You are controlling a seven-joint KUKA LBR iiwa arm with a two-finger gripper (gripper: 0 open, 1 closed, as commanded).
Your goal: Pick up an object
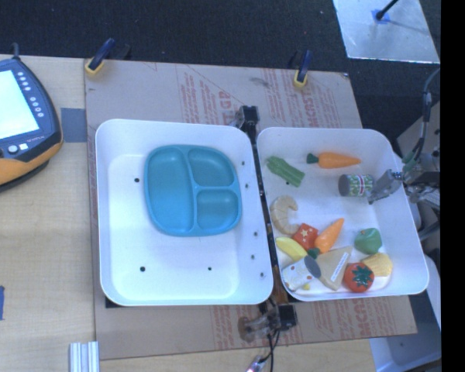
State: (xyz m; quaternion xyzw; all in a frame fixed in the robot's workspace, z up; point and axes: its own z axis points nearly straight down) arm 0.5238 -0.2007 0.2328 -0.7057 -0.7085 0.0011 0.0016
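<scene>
A small can [356, 184] is lying on its side toward three o'clock in the right bin [397, 232], with the gripper [381, 187] sitting just beside its right end; whether the tool is spread or pressed together cannot be told at this size, and nothing is showing between its tips. The can looks the likeliest pick, being nearest the tool and apart from the clutter. At twelve o'clock from it an orange carrot [335, 160] is resting, while a heap of toy food [329, 254] is crowding seven o'clock. At nine o'clock, the left bin [116, 270] is holding a blue divided plate [192, 190].
</scene>
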